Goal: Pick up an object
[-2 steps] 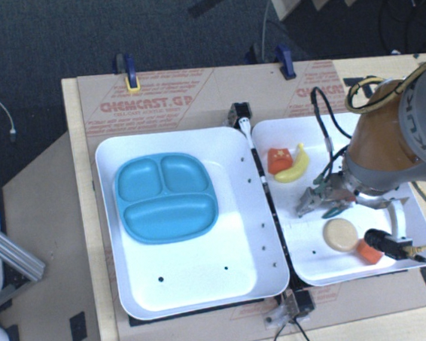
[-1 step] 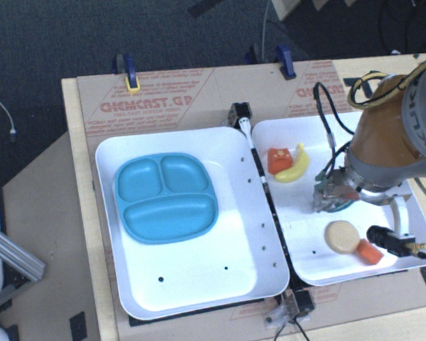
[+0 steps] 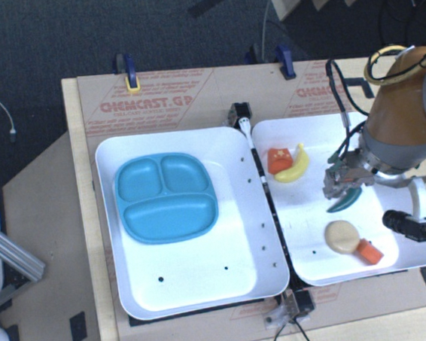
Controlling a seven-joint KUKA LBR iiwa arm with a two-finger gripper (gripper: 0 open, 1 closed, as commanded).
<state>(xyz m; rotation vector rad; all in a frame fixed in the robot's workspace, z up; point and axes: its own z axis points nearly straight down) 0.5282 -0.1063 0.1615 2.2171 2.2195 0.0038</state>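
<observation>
Pincer low in the right bin, a teal curved object just beneath it, grip state cannot be told; toy banana touching red block, tan disc beside orange piece, blue divided plate in left bin

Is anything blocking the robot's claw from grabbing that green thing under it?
Nothing visible blocks it. The gripper hangs right over the green object in the right bin. The banana, the red piece and the tan piece lie apart from it.
</observation>
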